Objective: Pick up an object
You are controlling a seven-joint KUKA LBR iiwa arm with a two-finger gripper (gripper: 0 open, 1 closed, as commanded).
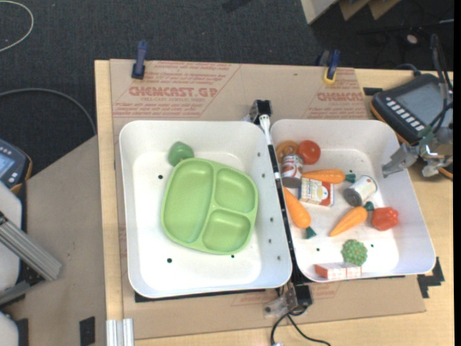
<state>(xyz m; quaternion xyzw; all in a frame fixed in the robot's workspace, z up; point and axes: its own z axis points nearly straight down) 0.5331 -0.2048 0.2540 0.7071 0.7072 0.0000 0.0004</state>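
The right bin (pixel 403 258) holds several small things: a red tomato (pixel 309 151), a little can (pixel 290 166), a carrot (pixel 324 176) lying flat, a small carton (pixel 315 192), two more carrots (pixel 297 209) (pixel 348 220), a red pepper (pixel 384 218), a grey and white cylinder (pixel 360 189), a broccoli floret (pixel 354 251) and a red and white box (pixel 338 271). My gripper (pixel 397 164) shows as a grey tip over the right bin's far right rim. It is apart from every object and nothing is seen in it.
The left bin (pixel 137 251) carries a green divided plate (pixel 209 206) and a small green lump (pixel 180 151) at its back left. A black teach pendant (pixel 410 110) lies beyond the right bin's back corner. Clamps hold the cardboard base at the back edge.
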